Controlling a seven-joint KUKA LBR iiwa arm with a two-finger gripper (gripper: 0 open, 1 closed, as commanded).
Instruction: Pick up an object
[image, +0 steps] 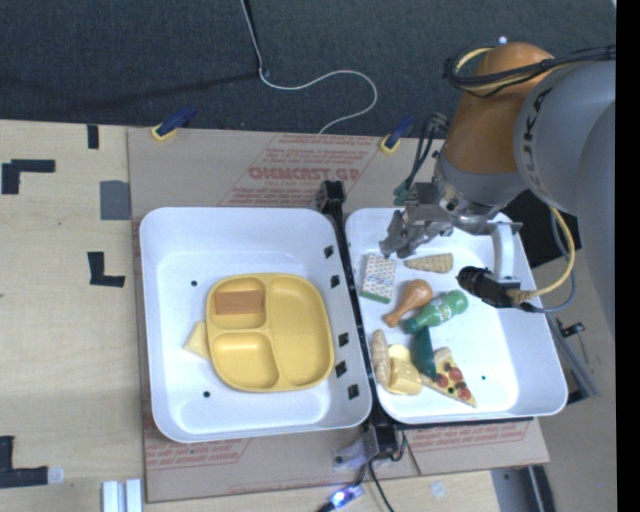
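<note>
The yellow plate (270, 332) is hiding most of a pale wedge (195, 340). Beside the plate, the arm (560, 110) is running off the picture's edge.

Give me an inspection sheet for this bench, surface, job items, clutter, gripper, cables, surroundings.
Surface: cardboard-covered bench bearing a left bin and a right bin, side by side.
Job's things: right bin holds a drumstick, green bottle, pizza slice, cone wedge, patterned block and pale toy food.
Clutter: yellow divided tray in the left bin, a brown piece in one compartment.
Gripper: gripper low over the right bin's far end, above the patterned block; nothing seen between its fingers.
Cables: white cable across the dark floor; yellow cable at the arm.
Surroundings: blue clamps on the cardboard's far edge.
</note>
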